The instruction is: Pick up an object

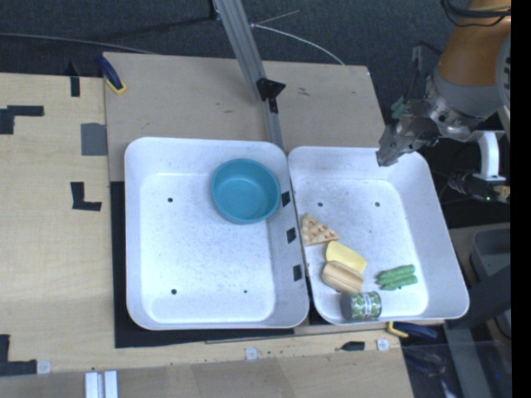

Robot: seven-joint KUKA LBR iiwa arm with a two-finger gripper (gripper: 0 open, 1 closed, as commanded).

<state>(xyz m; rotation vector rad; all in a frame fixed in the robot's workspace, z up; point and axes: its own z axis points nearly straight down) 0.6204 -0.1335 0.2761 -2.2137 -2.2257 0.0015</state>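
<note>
Gripper [388, 156] hovers over the right bin [415, 191] far rim; finger state cannot be determined. Cracker [314, 229], cheese [346, 257], bread roll [341, 278], can [363, 306] and green beans [397, 277] lie clustered, so a descent risks striking neighbours

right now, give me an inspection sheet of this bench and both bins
surface: tan bench bearing left bin and right bin side by side
job's things: blue bowl in left bin; waffle wedge, yellow block, bread roll, green pods and can in right bin's near half
clutter: black tape marks on bench
gripper: gripper above right bin's far right corner, nothing seen between its fingers
cables: thin wire across bench's far edge
surroundings: slanted metal pole
</note>
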